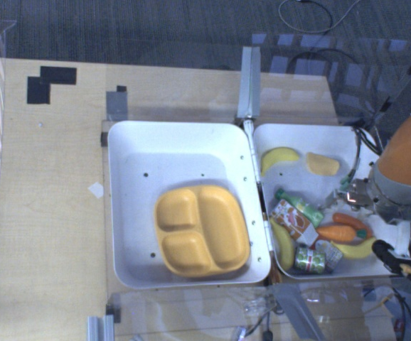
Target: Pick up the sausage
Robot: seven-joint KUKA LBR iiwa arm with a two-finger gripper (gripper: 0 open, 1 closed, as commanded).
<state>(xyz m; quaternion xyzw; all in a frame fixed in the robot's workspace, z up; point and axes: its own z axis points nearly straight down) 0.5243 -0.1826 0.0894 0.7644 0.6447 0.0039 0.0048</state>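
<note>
The short reddish-brown sausage (350, 219) lies in the right-hand shallow white bin (344, 135), at its near right, just beyond the orange carrot (339, 234). Its long axis runs roughly left-right, tilting nearer rightward. The two-finger gripper (353, 195) hovers just beyond it; whether it is apart or together, I cannot tell. A good grasp would descend centred, closing across the short width.

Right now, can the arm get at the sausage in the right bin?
Probably yes. The gripper is close beside the sausage, and nothing lies on top of it. The carrot lies right against it, though, so a grasp might catch both.
</note>
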